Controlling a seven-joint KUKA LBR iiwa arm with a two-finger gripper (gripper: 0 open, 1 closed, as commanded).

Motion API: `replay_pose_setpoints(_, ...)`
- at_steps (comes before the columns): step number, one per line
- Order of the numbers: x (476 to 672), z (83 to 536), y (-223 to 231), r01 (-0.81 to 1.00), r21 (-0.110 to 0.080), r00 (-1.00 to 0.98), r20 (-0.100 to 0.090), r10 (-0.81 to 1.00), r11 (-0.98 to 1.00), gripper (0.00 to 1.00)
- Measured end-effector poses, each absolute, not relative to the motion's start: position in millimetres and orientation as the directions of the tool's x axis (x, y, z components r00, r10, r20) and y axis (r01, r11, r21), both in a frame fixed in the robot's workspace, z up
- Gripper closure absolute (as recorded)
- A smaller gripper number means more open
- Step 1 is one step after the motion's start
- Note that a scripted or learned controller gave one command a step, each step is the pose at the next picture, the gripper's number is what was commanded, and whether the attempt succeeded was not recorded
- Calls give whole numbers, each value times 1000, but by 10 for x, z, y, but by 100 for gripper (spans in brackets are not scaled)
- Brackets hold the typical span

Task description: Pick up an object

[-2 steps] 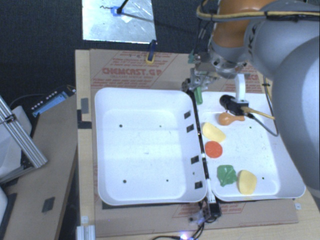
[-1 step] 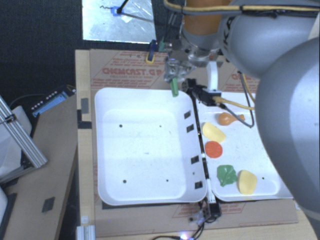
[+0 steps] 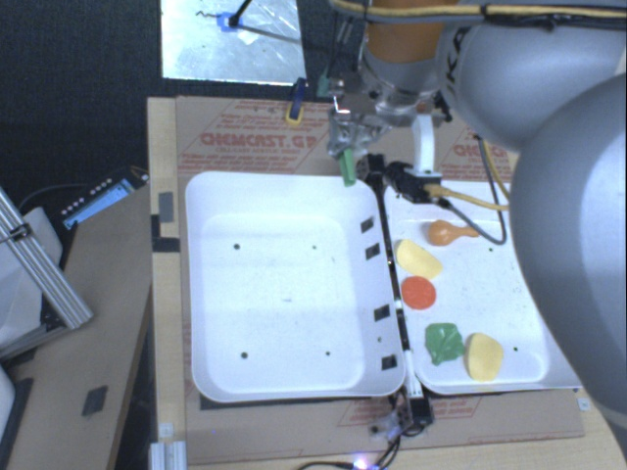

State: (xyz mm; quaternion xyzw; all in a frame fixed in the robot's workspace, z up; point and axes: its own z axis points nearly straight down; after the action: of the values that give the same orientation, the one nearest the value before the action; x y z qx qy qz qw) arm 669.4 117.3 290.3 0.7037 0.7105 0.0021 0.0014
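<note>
My gripper (image 3: 347,161) hangs over the far right corner of the left bin (image 3: 284,292), under the grey arm with its orange band. A small, narrow green object (image 3: 348,171) sticks down from between its fingers, so the gripper is shut on it. The piece hangs just above the bin's rim. In the right bin (image 3: 509,292) lie an orange pear-shaped piece (image 3: 446,231), a yellow piece (image 3: 418,259), a red-orange disc (image 3: 418,293), a green crumpled piece (image 3: 443,342) and another yellow piece (image 3: 484,355).
A black divider with clips (image 3: 392,292) runs between the two bins. Cables (image 3: 460,202) trail from the wrist over the far end of the right bin. The arm's big grey link covers that bin's right side. A reflective sheet (image 3: 230,27) lies behind the bench.
</note>
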Motion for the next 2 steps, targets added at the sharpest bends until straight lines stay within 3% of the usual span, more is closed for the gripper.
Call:
replay_pose_setpoints(1,6679,3255,2119,1000,6,-13,6,1000,13,100)
replay_pose_setpoints(2,6688,4249,1985,1000,10,-7,3,1000,7,100)
